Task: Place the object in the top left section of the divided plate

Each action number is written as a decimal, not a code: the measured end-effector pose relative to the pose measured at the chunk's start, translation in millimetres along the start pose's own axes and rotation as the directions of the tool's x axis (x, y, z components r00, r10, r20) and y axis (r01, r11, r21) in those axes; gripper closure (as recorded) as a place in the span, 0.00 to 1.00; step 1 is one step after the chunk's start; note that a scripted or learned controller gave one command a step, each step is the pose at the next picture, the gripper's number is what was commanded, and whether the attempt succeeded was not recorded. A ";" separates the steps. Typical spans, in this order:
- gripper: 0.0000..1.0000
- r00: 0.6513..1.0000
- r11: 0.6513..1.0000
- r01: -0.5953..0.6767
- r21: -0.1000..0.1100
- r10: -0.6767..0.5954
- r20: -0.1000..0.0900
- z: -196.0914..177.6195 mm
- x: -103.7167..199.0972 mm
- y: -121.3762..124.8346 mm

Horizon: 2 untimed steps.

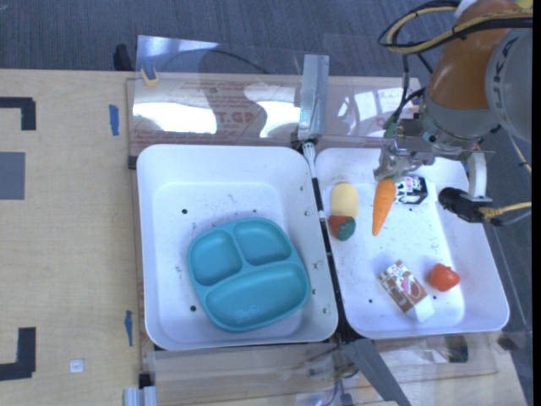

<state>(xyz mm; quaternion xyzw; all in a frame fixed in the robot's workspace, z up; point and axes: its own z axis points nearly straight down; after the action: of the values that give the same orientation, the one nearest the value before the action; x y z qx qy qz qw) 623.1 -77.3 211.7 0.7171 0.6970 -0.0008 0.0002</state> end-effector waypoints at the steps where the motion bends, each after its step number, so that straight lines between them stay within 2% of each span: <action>1: 1.00 1.000 1.000 -0.017 -0.003 0.017 0.001 -2.7 -13.8 2.1; 2: 1.00 0.994 0.994 0.110 0.008 -0.110 -0.003 99.2 -22.5 -94.8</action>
<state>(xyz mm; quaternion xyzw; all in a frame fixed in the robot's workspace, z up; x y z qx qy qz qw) 527.6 -97.2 112.6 0.6777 0.7353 -0.0030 -0.0036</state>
